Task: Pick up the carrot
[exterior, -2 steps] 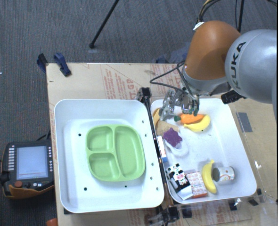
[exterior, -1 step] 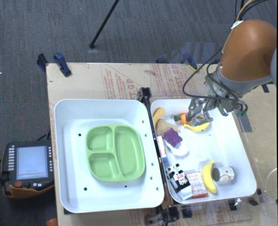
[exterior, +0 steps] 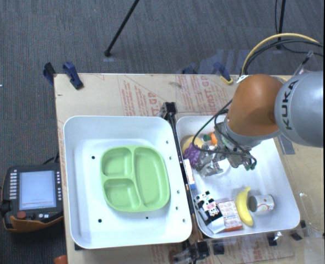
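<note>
The carrot (exterior: 210, 138) is lying at the far left of the right bin (exterior: 281, 172), only a small orange bit peeking out under the arm (exterior: 272, 109). The pincer (exterior: 215, 164) is hanging just in front of it, beside a purple thing (exterior: 191, 154); how wide it is standing cannot be told. A banana (exterior: 244, 206) and a cup (exterior: 261, 203) are sitting nearer. The left bin (exterior: 80, 147) is carrying a green plate (exterior: 135, 179). Both bins are resting on a cardboard tabletop (exterior: 129, 92) over dark carpet (exterior: 41, 26).

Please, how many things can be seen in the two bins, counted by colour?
Green: 1, divided plate
Yellow: 1, banana
Purple: 1, item
Orange: 1, carrot
White: 1, cup
Black-and-white: 1, box
Red-and-white: 1, packet
Total: 7
</note>
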Controlling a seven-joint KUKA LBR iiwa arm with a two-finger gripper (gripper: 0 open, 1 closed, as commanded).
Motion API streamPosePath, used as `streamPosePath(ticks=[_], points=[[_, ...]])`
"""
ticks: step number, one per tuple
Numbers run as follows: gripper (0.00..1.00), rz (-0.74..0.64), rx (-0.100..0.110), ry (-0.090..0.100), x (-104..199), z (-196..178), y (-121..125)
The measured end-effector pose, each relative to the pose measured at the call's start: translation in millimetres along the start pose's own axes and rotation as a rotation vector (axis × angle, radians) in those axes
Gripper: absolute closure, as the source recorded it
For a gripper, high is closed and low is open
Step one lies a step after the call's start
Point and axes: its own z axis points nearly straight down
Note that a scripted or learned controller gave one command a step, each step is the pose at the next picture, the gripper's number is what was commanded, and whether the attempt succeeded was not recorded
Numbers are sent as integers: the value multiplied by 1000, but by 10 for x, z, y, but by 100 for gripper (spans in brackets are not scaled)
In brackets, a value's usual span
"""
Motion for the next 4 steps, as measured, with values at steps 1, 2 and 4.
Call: streamPosePath(ticks=[1,2,4], points=[[100,-232,4,-9,-533,-1045,206],[100,-568,1,-1,-185,-420,-384],[100,-720,6,-10,-533,-1052,182]])
